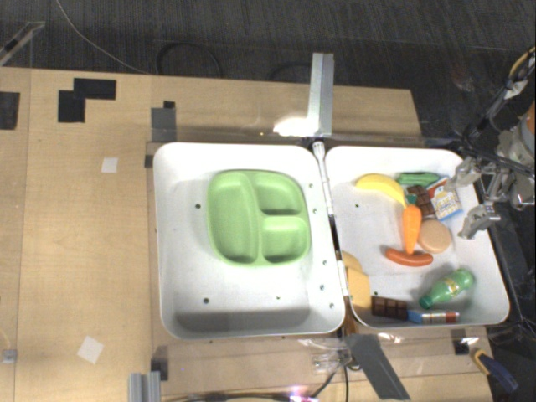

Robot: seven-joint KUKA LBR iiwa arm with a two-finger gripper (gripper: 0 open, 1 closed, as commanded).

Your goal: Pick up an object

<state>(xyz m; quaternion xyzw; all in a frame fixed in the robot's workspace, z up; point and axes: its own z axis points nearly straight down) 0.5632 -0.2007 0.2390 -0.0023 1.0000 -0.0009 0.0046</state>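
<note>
Here the carrot (411, 226) stands lengthwise up the right bin (494, 308).

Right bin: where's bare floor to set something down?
The right bin has bare floor on its left side, between the divider wall and the carrot, below the banana. It is crowded along the far right, where carrot, sausage and packets bunch, and near the bottle. The left bin has bare margins around the green tray.

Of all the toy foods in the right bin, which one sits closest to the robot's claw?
The small blue-and-white packet, at the bin's upper right edge beside the gripper. The banana, carrot and green bottle all lie farther away.
</note>
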